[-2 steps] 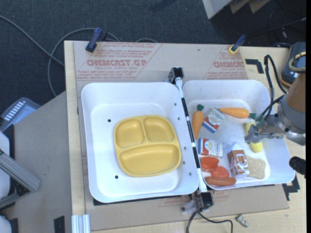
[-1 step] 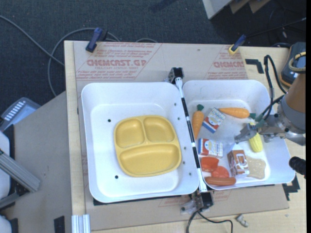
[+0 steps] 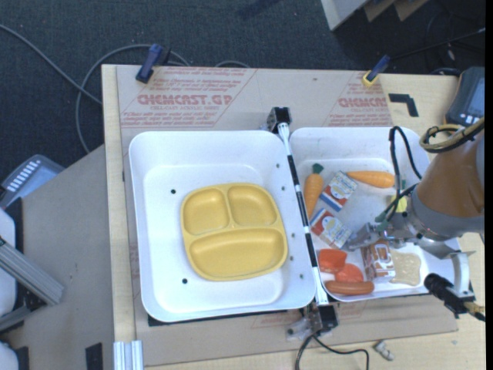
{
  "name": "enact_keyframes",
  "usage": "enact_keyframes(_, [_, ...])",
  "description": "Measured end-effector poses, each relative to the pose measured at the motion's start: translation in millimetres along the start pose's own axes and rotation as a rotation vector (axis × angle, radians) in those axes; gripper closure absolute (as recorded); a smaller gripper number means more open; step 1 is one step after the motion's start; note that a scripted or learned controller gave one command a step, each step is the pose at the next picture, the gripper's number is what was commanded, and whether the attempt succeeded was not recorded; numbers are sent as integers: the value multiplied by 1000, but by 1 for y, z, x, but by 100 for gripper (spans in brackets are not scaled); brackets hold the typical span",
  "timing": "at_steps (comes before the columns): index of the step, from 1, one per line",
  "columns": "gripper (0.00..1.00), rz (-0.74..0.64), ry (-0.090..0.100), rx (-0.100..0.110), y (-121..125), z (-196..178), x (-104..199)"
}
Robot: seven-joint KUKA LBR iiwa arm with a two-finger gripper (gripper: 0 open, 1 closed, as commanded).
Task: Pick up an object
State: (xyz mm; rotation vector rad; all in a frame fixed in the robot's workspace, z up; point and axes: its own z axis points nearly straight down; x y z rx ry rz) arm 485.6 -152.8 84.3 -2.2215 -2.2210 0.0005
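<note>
The right bin holds several toy foods. An orange carrot stands by the divider and a second carrot lies at the back. A white carton with red and blue print lies in the middle. A red pepper piece, a sausage, a brown-and-white packet and a bread slice lie along the front. My gripper reaches in from the right and hangs low between the carton and the packet. I see nothing held in it.
The left bin holds a yellow divided plate. A black rail runs between the two bins. The arm's grey body and orange band cover the right bin's right side. Cables loop above the wrist.
</note>
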Motion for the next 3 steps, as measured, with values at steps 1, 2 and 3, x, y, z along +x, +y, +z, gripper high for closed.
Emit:
enact_keyframes(1, [100, 1, -1, -3, 1, -11, 0])
enact_keyframes(2, [100, -1, 0, -1, 34, -117, 57])
enact_keyframes(3, [100, -1, 0, -2, 57, -100, 127])
